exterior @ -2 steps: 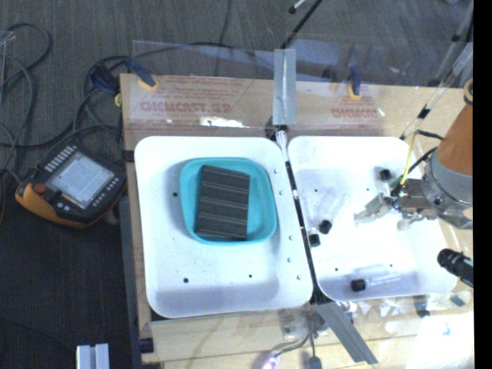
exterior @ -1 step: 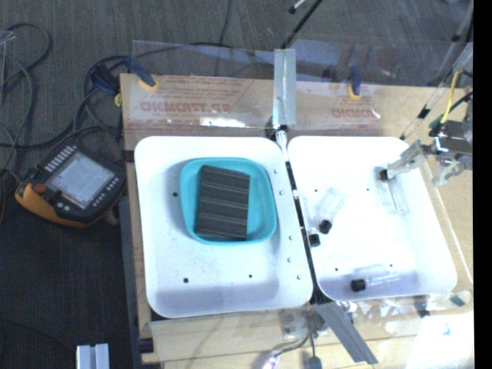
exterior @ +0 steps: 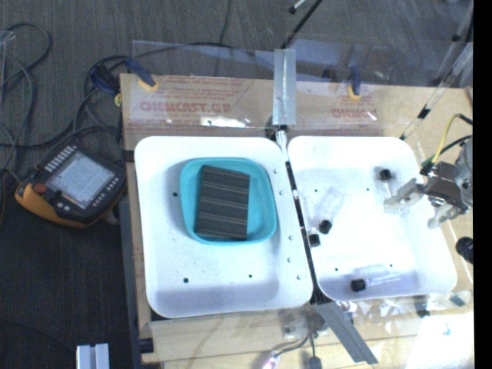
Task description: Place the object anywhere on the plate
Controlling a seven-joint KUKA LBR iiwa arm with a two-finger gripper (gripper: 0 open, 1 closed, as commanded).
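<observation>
1. A slanted view from above shows 2 shallow white bins side by side on a bench. The gripper [exterior: 419,201] sits at the far right of the right bin [exterior: 361,241], low over its right-hand wall. Pale parts of it reach left over the bin floor, but its tip is too small and blurred to read, so I cannot tell the state of the jaws or whether anything is between them.

2. The teal plate [exterior: 265,206] lies in the left bin [exterior: 215,287], well to the left of the jaws, across the divider. A dark ribbed block [exterior: 223,202] already rests flat on the plate.

3. 3 clear vials with black caps lie loose in the right bin: 1 [exterior: 327,206] left of the jaws near the divider, 1 [exterior: 377,277] below and left of them, and a small dark-capped one [exterior: 384,174] just above and left of them.

4. Judging the step in hand: the arm seems placed to pick one of these vials. The nearest sits just beside the jaws. A clean pick would centre the jaws across the vial's body, as a round, clear tube is likely to roll or slip.

5. To finish well, carry it high over the divider and set it on the bare teal rim beside the block.

6. Red lettering runs along the board behind the bins, too faint to read.
</observation>
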